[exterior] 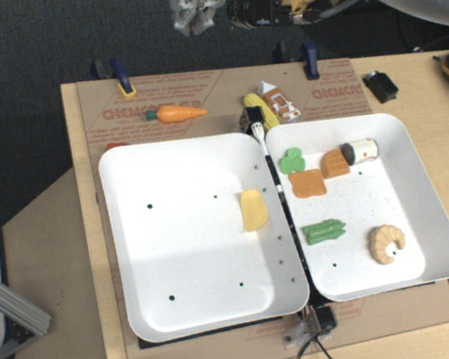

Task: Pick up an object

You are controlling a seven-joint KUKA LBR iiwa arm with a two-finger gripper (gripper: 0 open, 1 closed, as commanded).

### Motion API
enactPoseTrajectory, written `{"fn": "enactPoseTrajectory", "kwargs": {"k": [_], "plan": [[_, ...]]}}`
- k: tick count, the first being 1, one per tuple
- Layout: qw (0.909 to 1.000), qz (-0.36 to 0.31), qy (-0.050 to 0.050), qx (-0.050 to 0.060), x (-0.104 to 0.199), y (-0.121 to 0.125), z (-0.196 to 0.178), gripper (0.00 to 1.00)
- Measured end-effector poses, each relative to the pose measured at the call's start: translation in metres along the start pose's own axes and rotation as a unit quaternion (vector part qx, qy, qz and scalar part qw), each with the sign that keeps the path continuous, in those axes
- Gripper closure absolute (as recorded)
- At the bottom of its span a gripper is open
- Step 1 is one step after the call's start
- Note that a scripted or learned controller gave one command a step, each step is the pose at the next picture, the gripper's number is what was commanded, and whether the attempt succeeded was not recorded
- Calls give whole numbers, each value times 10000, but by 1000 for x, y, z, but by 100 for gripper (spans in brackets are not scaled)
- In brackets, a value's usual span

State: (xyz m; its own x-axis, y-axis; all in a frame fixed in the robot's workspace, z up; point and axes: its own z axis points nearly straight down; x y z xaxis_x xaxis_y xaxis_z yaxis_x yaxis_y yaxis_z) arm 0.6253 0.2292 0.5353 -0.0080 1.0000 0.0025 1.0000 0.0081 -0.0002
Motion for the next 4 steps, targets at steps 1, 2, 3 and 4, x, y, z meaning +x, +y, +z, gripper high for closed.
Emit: {"fn": "enactPoseTrajectory", "kwargs": {"k": [1,2,3,4], "plan": [[10000,12,-9,34,-3,-109,38,100],[10000,29,-31,53,-4,-148,111,100],[10000,34,22,-68,-4,-146,-7,100],[9999,46,-49,77,-4,-148,155,100]]}}
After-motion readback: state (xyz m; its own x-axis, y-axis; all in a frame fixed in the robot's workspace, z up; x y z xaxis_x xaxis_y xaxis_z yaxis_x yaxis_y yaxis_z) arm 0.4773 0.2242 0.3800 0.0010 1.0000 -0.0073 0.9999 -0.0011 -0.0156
